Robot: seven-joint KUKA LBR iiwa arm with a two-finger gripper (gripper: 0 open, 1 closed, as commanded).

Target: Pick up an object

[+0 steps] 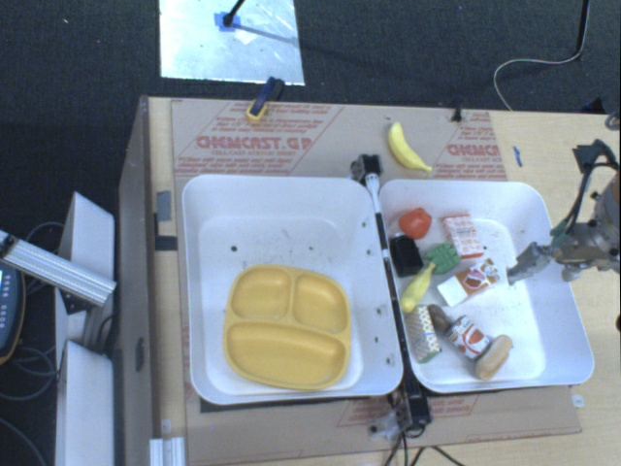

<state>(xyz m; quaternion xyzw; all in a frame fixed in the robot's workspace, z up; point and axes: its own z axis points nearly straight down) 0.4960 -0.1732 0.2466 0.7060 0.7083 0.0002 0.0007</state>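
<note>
Objects [456, 289] (about ten) in right bin [563, 348], one yellow tray [287, 326] left

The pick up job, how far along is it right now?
Nothing looks done yet: the toy items, such as the red tomato, lie in the right bin. In hand: the gripper sits low over that bin's right side, with nothing visibly between its fingers. Left: grasping and lifting an item.

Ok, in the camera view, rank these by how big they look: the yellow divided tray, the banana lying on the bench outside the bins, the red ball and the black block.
1. Yellow divided tray, by far the largest.
2. Banana.
3. Red ball and black block look about alike; I won't rank them.
</note>
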